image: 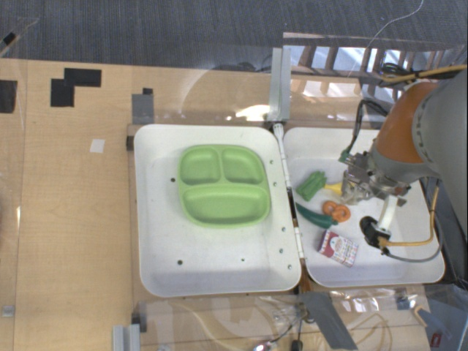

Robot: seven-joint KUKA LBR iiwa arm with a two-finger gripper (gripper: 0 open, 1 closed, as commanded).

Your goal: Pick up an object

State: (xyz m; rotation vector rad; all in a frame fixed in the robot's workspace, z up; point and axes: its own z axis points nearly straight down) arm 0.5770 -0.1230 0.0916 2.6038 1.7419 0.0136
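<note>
The red-and-white box (338, 248) is lying flat near the front edge of the right bin (409, 269), nearest the camera. Behind it, orange-handled scissors (333, 210) are resting just beside a green block (311, 185) and a small yellow piece (334, 189). The hand (356, 190) is hanging low over the bin, just right of the scissors; whether its fingers are apart or together cannot be told. In the left bin (161, 269), a green divided plate (223, 185) is sitting centrally. Both bins are resting on the bench (66, 218).
</note>
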